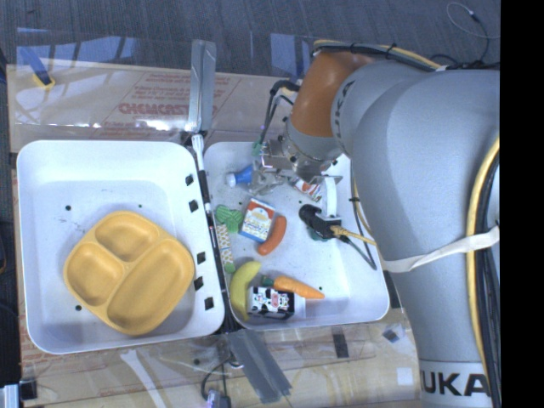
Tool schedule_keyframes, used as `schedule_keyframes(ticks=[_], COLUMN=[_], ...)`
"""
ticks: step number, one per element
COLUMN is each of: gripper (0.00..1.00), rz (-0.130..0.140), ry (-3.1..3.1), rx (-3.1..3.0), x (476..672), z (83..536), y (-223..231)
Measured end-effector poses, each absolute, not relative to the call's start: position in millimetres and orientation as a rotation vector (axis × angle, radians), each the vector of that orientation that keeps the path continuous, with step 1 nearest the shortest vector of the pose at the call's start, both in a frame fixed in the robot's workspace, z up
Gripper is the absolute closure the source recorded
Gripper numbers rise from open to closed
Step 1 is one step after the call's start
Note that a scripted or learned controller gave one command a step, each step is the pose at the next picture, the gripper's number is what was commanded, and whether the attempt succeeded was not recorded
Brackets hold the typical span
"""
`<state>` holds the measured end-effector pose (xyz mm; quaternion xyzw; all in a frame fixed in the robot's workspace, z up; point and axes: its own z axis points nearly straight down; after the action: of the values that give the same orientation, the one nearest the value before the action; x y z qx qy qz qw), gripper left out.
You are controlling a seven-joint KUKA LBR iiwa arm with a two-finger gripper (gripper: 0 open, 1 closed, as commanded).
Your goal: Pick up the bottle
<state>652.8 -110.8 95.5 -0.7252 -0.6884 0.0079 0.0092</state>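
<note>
Your arm (pixel 408 168) reaches in from the right, wrist bent down over the right bin's (pixel 357 300) far end. Its hand (pixel 270 170) sits beside the bottle (pixel 240 177); grip unclear.

Even overhead light — soft shadows in bins (pixel 34 228), glare on clear sheet (pixel 110 100), slight img softness.

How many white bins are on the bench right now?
2. The left bin holds a yellow divided plate. The right bin holds the small items, including the bottle, with the arm over its far side, possibly hiding more items.
</note>
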Motion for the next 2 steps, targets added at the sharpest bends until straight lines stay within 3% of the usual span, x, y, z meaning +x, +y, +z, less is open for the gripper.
schedule_keyframes(ticks=[1, 2], gripper=[0.0, 1.0], rz=[0.023, 0.027], ry=[-2.152, -2.152], rx=[-2.266, -2.26], x=[653.5, 653.1], z=[96.4, 104.3], y=[-110.8, -109.9])
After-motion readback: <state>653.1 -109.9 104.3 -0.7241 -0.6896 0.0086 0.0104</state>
